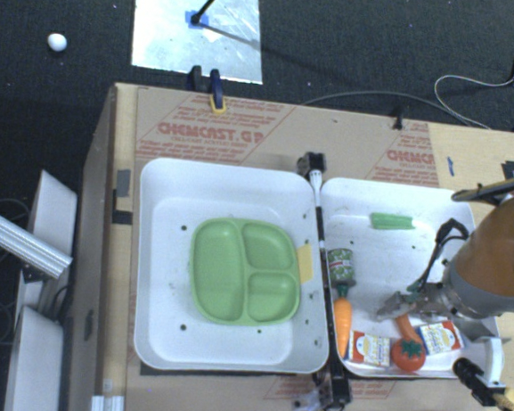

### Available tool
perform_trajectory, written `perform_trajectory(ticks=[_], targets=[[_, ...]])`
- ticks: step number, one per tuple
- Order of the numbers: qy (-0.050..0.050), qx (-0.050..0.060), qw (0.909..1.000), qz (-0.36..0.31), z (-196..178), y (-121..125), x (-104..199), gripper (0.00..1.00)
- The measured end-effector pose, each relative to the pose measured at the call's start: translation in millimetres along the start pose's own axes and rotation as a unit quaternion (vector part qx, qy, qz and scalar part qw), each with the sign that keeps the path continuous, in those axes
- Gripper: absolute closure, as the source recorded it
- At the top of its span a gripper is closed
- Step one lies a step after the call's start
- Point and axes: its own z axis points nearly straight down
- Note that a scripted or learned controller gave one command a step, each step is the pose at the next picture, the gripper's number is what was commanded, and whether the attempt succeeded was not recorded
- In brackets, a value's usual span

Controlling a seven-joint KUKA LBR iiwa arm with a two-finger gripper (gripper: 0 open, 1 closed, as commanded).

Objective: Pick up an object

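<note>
The hand (402,304) is lowered into the right bin (391,203), close above a small orange piece (405,326); whether it is clenched cannot be told. Likely targets are clustered nearby: a glossy tomato (409,355), a flat carton (439,337), a tapered carrot (342,324). A moulded green tray (244,271) is held in the left bin (160,236).

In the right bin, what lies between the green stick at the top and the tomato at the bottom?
In the camera view, the end effector and a small orange piece lie between the green stick and the tomato.
</note>
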Motion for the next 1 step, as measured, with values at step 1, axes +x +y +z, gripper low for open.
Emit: perform_trajectory(ticks=[1], targets=[[0.0,-0.002,1.0,0.0,-10.7,1.4,-0.2,1.0]])
